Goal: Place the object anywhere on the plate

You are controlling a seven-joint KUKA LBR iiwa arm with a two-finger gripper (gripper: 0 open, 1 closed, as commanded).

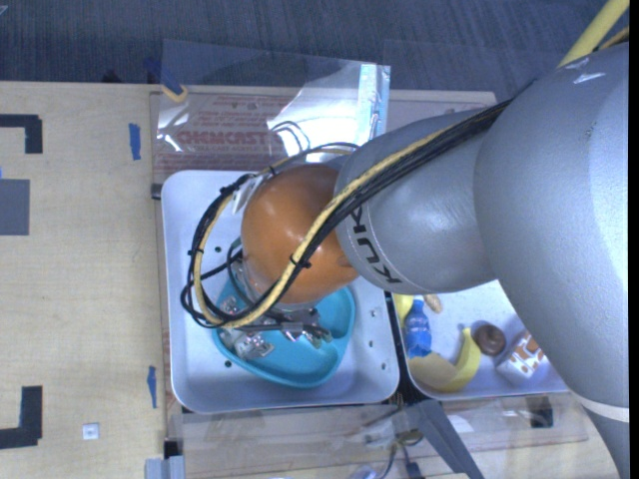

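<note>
A blue plate lies in the front half of the left white bin. My arm reaches across from the right, and its orange wrist band hangs right over the plate. The gripper is low over the plate's middle, mostly hidden under the wrist and cables. I cannot make out any object between its metal parts.
The right bin holds a yellow banana, a blue bottle-like item, a brown round piece and a small patterned item. A clear plastic sheet lies behind the left bin. Black and yellow cables loop left of the wrist.
</note>
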